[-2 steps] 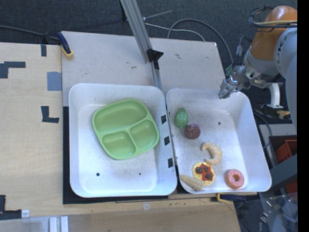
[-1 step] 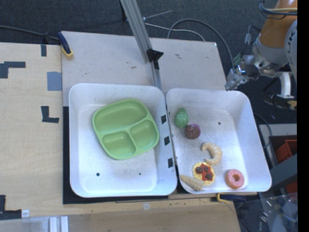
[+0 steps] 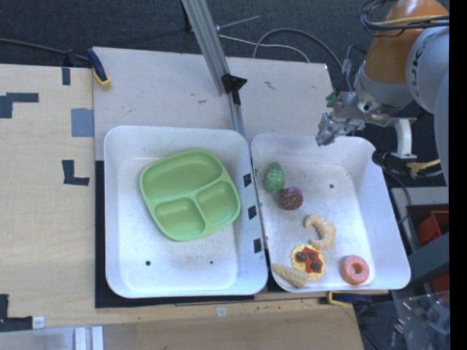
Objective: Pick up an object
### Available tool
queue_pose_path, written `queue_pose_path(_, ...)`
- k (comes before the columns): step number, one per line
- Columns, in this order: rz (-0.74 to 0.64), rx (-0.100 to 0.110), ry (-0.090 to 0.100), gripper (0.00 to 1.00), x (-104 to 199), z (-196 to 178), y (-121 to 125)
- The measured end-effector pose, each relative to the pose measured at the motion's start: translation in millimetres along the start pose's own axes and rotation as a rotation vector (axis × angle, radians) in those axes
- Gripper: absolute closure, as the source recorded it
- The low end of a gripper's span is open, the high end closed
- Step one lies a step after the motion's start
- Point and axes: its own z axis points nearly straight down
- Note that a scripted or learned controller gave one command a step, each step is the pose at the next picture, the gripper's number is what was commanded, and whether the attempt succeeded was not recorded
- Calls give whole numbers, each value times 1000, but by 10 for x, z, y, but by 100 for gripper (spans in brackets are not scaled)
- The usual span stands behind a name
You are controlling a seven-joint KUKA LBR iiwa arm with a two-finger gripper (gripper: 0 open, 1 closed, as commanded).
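Pale wooden bench (image 3: 44,195) under you carried two shallow white bins side by side, and your gripper (image 3: 326,133) hung over the far rim of the right-hand white bin (image 3: 379,195), nothing visible between its tips; how wide it stood, I could not tell from that angle.

Six small toy foods lay in that bin: one green rounded plastic vegetable (image 3: 274,176), one dark red round fruit (image 3: 290,197) just beside it, one tan curled croissant piece (image 3: 321,231), one yellow tart with red topping (image 3: 309,259), one beige wedge-shaped pastry (image 3: 290,275) touching the tart, one pink ring doughnut (image 3: 354,270).

The left-hand white bin (image 3: 117,195) held one green three-compartment plastic plate (image 3: 190,193).

My call: all looked light, stiff and rather slick. You'd want the green vegetable, nearest you, pinched across its middle; the round fruit could roll away.
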Motion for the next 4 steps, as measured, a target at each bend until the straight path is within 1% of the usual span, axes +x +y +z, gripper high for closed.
queue_pose_path(1,0,2,0,100,480,56,-186)
queue_pose_path(2,-2,0,1,100,1055,-79,-266)
queue_pose_path(3,-2,2,1,100,1670,-104,-392)
queue_pose_path(4,-1,1,0,100,2109,-227,-648)
